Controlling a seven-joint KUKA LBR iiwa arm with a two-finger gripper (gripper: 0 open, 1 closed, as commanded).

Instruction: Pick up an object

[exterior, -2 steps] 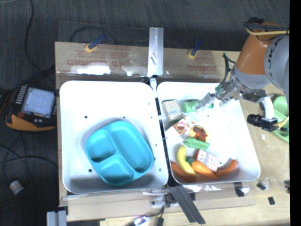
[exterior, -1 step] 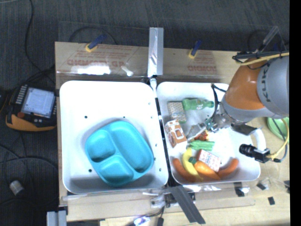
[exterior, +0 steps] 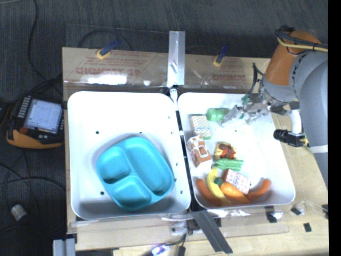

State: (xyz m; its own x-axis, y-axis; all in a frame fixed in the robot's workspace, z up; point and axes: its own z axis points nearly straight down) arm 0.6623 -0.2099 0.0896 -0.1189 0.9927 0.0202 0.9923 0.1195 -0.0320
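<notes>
The right bin [exterior: 277, 148] holds several toy foods. A small green object [exterior: 216, 113] lies near its back wall. My gripper [exterior: 236, 113] reaches in from the right and sits just to the right of this green object, close to or touching it. In front of it are a patterned carton [exterior: 200, 125], a brown and white carton [exterior: 198, 151] and a dark red item [exterior: 225, 150]. A yellow banana [exterior: 213, 180], a red and white box [exterior: 236, 180], an orange carrot [exterior: 232, 191] and a reddish sausage [exterior: 261, 187] crowd the front of the bin.
The left bin [exterior: 85, 111] holds a blue divided plate [exterior: 136, 172]. A metal post [exterior: 176, 57] stands behind the wall between the bins. A handheld screen [exterior: 38, 117] lies on the floor at the left. The arm's grey body [exterior: 311, 100] covers the right bin's back right corner.
</notes>
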